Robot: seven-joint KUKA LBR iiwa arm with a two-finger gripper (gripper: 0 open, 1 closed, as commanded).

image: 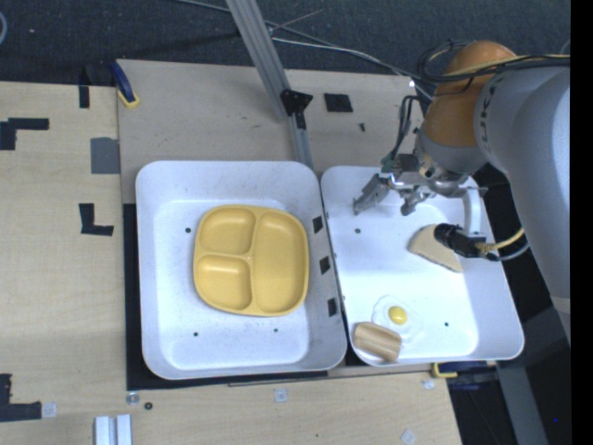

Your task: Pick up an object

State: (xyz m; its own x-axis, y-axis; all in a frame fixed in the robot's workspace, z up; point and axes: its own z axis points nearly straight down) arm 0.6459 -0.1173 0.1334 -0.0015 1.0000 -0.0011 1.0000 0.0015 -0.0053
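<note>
Gripper (390,198) over the right bin (482,336), fingers apart, nothing between them. Bread slice (434,247) — pale tan wedge — lies at its 4 o'clock; fried egg (396,316) and bread roll (377,341) toward 6 o'clock.

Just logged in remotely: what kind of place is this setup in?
Likely a robotics lab test bench, not a kitchen: two white bins on a taped wooden bench, toy food like the fried egg, and loose cables behind.

No readable text, labels, numbers anywhere.
</note>
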